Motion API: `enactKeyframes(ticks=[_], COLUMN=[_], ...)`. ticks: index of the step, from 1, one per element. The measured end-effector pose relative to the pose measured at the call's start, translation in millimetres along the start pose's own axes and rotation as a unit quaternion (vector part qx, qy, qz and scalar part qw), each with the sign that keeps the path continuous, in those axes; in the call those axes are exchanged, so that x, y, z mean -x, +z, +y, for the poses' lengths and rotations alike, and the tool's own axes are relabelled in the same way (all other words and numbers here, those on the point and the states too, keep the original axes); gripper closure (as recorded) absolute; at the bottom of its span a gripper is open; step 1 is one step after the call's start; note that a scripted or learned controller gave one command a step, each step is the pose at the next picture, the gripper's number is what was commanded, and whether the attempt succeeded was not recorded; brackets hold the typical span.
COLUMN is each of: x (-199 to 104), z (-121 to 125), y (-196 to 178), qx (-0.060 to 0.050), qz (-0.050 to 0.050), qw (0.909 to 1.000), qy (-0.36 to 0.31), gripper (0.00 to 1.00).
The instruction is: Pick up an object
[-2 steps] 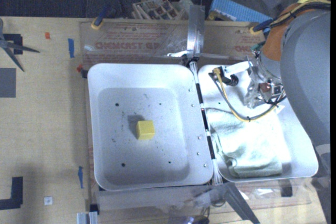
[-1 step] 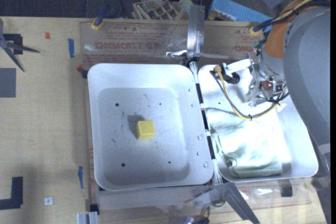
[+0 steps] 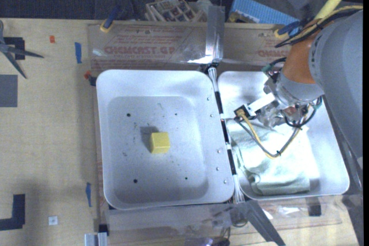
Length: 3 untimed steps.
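We note a pale cloth (image 3: pixel 281 173) bunched at the right bin's (image 3: pixel 331 141) 6 o'clock edge, nearest us. The gripper (image 3: pixel 271 115) hangs low above the cloth toward 11 o'clock of this bin, near the divider between bins; cables hide it, so we cannot tell its state. In the left bin (image 3: pixel 115 95), a yellow block (image 3: pixel 160 142) sits near centre, slightly toward 6 o'clock, well apart from every wall, open floor on all sides.
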State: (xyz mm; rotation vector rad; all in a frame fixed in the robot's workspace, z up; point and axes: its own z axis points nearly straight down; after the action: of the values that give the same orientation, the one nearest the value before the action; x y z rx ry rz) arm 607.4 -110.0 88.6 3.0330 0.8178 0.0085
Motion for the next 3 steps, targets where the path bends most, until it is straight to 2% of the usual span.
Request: enactKeyframes(ticks=[1,2,3], x=[-20,-20,-10], z=[9,10,65], y=[-31,-41,2], qx=[-0.001,-0.001,0.0], qz=[-0.003,-0.002,-0.002], qw=[0.9895,0.9895,0.9868], qy=[0.144,0.144,0.162], gripper=[1.0,1.0,1.0])
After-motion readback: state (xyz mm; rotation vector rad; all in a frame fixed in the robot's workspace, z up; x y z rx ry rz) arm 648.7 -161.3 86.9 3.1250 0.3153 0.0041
